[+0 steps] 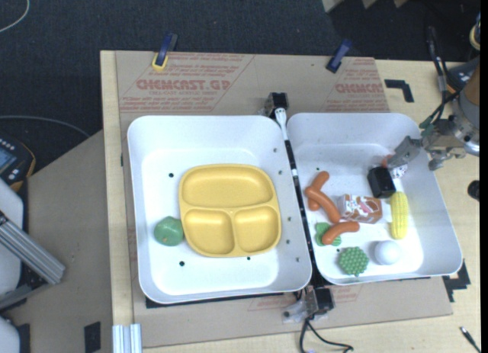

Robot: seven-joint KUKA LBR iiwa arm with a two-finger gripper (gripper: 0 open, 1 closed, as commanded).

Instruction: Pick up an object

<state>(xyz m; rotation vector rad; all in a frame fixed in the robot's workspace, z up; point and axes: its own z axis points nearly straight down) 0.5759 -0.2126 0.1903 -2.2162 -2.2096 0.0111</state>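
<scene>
Can't tell if your gripper (402, 153) is open or closed; the corn (399, 215) nearby looks light, rigid, probably slick, so pinch across its narrow middle.
</scene>
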